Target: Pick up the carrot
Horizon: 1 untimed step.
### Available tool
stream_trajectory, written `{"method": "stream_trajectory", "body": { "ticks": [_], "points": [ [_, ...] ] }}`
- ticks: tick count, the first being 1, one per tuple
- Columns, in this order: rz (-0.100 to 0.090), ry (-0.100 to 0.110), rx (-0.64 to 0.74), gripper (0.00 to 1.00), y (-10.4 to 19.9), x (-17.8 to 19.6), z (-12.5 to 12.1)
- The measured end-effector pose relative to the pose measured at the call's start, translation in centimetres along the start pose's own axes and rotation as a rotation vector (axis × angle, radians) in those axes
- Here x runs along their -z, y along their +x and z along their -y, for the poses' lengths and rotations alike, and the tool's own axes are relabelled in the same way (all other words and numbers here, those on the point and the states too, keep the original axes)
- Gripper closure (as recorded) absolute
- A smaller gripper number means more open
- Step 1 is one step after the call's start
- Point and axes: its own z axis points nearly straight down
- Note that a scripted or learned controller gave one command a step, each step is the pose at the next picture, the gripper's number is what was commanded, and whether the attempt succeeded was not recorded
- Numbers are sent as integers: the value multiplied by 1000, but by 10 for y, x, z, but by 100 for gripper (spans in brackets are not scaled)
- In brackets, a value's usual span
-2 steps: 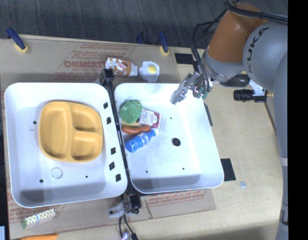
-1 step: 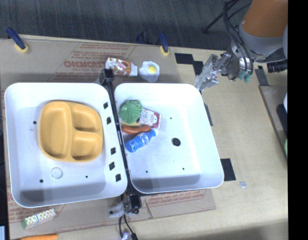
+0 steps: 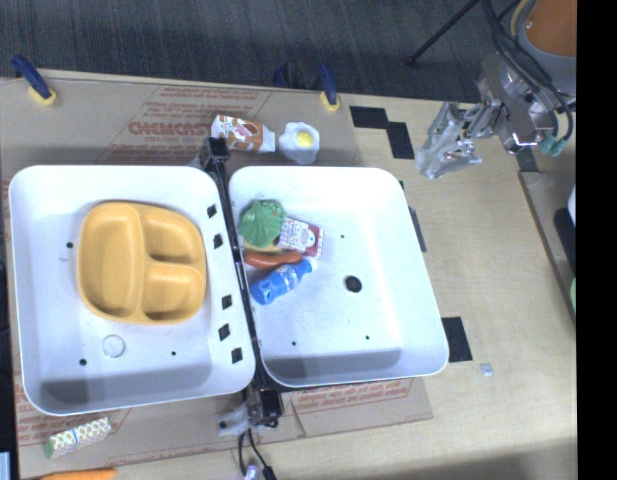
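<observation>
The carrot (image 3: 271,259) is a short orange stick lying crosswise in the right bin (image 3: 388,328), near its left wall. A green vegetable (image 3: 260,222) and a red packet (image 3: 299,236) lie just behind it, and a blue bottle (image 3: 280,282) touches its front side. My gripper (image 3: 448,156) hangs over the bare bench beyond the right bin's far right corner, well away from the carrot. Its fingers are open and hold nothing.
The left bin (image 3: 48,348) holds a yellow divided plate (image 3: 143,261). Behind the bins on the cardboard sit a small brown carton (image 3: 238,133) and a white-and-yellow toy egg (image 3: 300,141). A small wrapped packet (image 3: 78,436) lies at the front left.
</observation>
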Motion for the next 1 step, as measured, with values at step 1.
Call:
{"method": "stream_trajectory", "body": {
  "ticks": [1],
  "points": [
    [-3, -3, 530, 100, 7, -17, -1]
  ]
}}
